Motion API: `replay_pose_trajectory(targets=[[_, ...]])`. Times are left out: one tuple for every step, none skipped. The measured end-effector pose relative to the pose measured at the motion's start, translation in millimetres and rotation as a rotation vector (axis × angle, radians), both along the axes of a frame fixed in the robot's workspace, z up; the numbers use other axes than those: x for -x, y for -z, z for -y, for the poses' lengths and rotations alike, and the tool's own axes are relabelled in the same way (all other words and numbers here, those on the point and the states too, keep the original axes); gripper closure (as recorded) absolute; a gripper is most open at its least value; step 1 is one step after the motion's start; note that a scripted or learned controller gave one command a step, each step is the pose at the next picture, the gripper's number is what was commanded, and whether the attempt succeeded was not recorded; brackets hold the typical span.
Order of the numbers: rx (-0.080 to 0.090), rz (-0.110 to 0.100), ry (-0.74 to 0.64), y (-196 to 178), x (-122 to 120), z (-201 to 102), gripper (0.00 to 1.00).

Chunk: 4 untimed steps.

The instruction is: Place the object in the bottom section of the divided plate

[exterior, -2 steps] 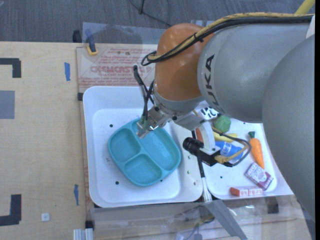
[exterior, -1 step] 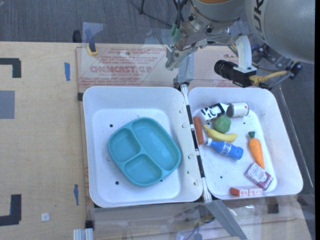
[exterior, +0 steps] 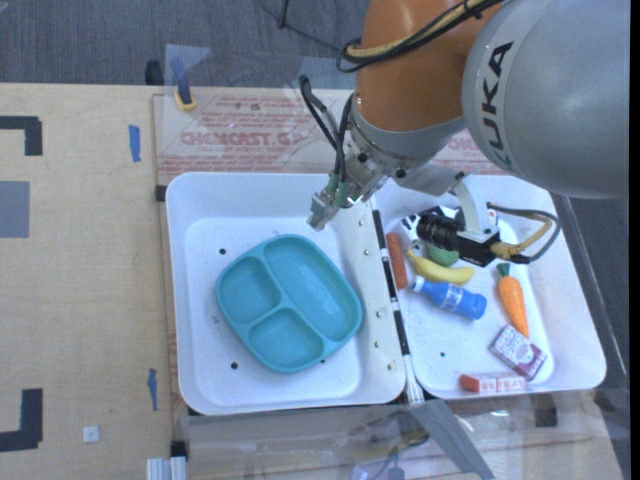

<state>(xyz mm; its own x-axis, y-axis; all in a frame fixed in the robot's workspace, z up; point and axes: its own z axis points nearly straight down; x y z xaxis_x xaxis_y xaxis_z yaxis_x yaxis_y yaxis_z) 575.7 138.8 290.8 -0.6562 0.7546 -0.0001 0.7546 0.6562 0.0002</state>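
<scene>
Nearest the camera, along the right bin's (exterior: 590, 368) front edge, lie a red stick (exterior: 470, 382) and a pink packet (exterior: 518, 352). Behind them sit a carrot (exterior: 513, 303), a blue bottle (exterior: 452, 298), a banana (exterior: 440, 267) and a sausage (exterior: 398, 259). Left, a teal plate (exterior: 289, 302) rests in the left bin (exterior: 190, 268), its sections bare. Farther back, the gripper (exterior: 322, 210) hangs over that bin's rear right corner; I cannot tell its state or whether it grips anything.
</scene>
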Motion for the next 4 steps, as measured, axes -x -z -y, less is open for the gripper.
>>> replay_pose_trajectory(targets=[[-0.001, 0.0, 0.011, 44.6, 12.3, -20.5, 1.0], [-0.001, 0.004, 0.103, -145.6, -43.1, -23.9, 1.0], [0.001, -0.002, 0.403, -60.6, 22.0, -71.2, 1.0], [-0.001, 0.003, 0.442, -145.2, -31.6, -66.4, 1.0]])
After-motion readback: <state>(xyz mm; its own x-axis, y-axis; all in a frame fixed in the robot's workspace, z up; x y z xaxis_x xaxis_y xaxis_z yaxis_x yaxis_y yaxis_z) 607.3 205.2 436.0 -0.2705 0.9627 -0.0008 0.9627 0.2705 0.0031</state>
